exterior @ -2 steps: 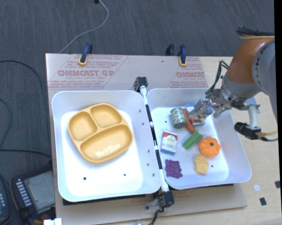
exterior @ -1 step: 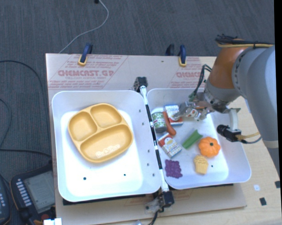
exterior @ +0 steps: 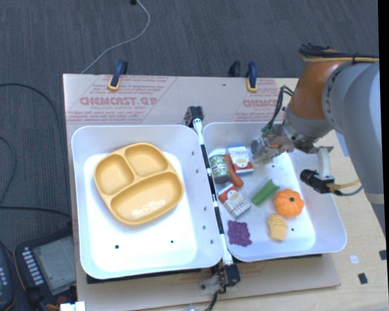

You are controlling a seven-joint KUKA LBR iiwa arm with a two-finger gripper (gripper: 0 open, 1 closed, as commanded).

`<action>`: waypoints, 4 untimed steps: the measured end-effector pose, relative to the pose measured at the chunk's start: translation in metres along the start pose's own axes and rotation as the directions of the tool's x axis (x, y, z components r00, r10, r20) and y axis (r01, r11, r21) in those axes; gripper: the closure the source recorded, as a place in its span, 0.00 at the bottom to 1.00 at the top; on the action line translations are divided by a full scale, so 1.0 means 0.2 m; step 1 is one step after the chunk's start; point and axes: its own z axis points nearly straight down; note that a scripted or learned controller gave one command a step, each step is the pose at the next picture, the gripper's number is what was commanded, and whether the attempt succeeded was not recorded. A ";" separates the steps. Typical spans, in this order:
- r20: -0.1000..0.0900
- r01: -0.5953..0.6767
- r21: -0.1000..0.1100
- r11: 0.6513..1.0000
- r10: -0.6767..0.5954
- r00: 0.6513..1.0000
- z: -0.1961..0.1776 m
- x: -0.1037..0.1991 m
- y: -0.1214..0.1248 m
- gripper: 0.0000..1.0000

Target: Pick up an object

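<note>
The gripper [exterior: 265, 148] hangs over the upper part of the right bin [exterior: 324, 233], and its fingers are too small and blurred here, so I cannot tell if they are spread or pressed together; nothing is seen between them. Just left of it lies a small white carton with a red label [exterior: 240, 159], near the fingertips but I cannot tell if it touches them. Beside this carton lies an orange carrot [exterior: 234, 174] at a slant, and left of the carrot a small green can [exterior: 218, 166] stands against the bin's left wall. Lower, a second small carton [exterior: 233, 200] lies tilted, with a green pepper-like piece [exterior: 265, 192] just to its right. Further right is an orange pumpkin [exterior: 288, 203], and below it a yellow corn piece [exterior: 278, 227]. A purple bunch of grapes [exterior: 238, 232] lies near the lower left corner of this bin. All these toys are crowded in the left and middle part of the bin, close under the arm [exterior: 346, 108], which comes in from the right with its orange band above the wrist. The left bin [exterior: 96, 251] holds a yellow divided plate [exterior: 139, 182], well apart from the gripper.
</note>
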 end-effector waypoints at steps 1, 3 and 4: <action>0.000 0.000 0.000 1.000 0.000 1.000 0.00 0.00 0.00 0.00; 0.003 -0.002 0.003 1.000 0.002 1.000 0.07 0.25 -0.09 0.00; 0.000 -0.003 0.003 1.000 0.003 1.000 0.06 0.27 -0.51 0.00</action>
